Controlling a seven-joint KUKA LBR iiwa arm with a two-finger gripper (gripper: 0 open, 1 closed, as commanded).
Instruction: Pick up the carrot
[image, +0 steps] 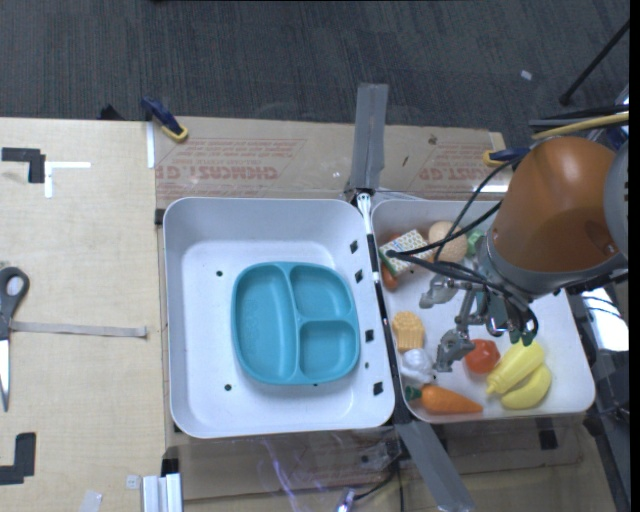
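Note:
The orange carrot (451, 401) with a green top lies on its side at the near edge of the right bin (570, 402). My gripper (455, 340) hangs over the middle of that bin, a little behind the carrot and apart from it. It is right beside a red tomato (483, 356). The arm's orange band (556, 206) covers the bin's back right part.
The left bin (190, 320) holds a teal divided plate (296, 322). In the right bin are yellow bananas (521, 375), a yellow corn piece (407, 329), a white item (413, 366), a small box (405, 243) and a pale round food (441, 233). Cables trail by the gripper.

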